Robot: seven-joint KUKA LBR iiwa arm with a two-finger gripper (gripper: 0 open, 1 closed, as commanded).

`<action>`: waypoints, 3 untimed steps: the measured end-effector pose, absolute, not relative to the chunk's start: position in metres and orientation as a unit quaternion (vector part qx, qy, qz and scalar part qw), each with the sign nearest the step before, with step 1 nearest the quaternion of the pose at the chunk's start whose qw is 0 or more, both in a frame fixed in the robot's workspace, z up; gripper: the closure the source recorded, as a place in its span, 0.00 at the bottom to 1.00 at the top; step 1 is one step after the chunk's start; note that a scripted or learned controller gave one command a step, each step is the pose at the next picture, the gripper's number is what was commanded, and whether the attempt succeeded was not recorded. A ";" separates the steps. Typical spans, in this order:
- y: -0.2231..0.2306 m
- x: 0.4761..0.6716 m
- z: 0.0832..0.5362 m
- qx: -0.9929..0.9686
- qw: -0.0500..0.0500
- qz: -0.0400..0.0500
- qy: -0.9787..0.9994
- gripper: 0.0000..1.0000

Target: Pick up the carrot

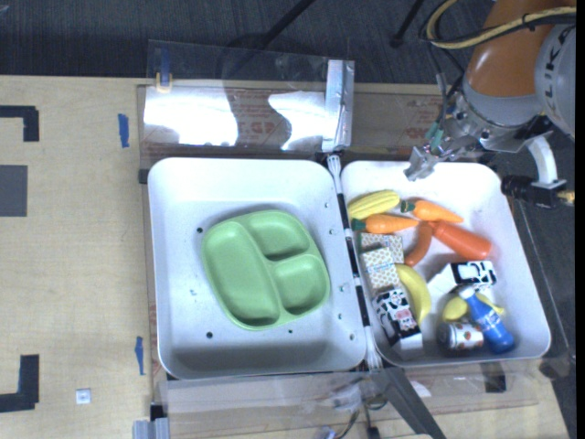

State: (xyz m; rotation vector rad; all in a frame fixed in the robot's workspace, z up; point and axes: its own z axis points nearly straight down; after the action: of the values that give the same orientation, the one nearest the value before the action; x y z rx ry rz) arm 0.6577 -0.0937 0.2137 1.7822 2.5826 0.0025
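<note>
The left bin (174, 190) lies well to the left of the gripper and below it in the camera view, and holds a green divided plate (265, 268) with three compartments, set at a slant near the bin's middle. The right bin (521, 245) begins just below the gripper.

The gripper (422, 165) hangs over the far rim of the right bin, near its upper middle, at the end of the grey arm (521, 80) that comes in from the upper right with its orange band above the wrist. Nothing sits between its tips; whether the fingers are spread or closed is too small to tell.

Below the gripper and slightly left lies a yellow corn cob (373, 203). Just under that is the carrot (391, 223), orange with a green end toward the left, lying roughly level and touching the corn. Right of it, almost straight under the gripper, a second smaller orange carrot-like piece (437, 212) points right. Further down and to the right is a thick orange-red piece (462, 239), and a curved sausage-like piece (420, 242) beside it.

Lower still sit patterned small boxes (382, 254), a banana (416, 293), a black-and-white carton (398, 316), a can (462, 337) and a blue bottle (492, 323), all well apart from the gripper.
</note>
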 end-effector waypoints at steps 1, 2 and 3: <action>-0.094 0.657 0.213 0.568 0.002 0.001 0.823 0.00; -0.158 0.655 0.095 0.524 0.001 0.000 0.851 0.00; -0.159 0.656 0.106 0.526 0.003 0.001 0.851 1.00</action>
State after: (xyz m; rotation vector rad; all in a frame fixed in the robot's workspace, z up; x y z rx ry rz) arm 0.6557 -0.1592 0.1064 1.6480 2.6679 0.0034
